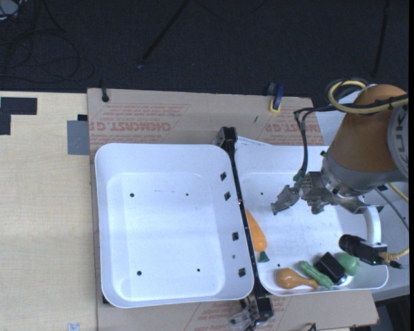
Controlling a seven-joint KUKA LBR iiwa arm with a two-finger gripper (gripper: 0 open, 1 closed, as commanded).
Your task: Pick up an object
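My gripper hangs over the middle of the right bin, above bare white floor, with nothing seen in it. An orange object lies against the bin's left wall, below and to the left of the gripper, with a small green piece just beneath it. Along the bin's near edge lie a tan pear-shaped object, a long green object, a black block and a round green object.
The left bin sits beside the right one, and a black divider strip runs between them. Brown cardboard lies under both bins. The grey arm with its orange band comes in from the right.
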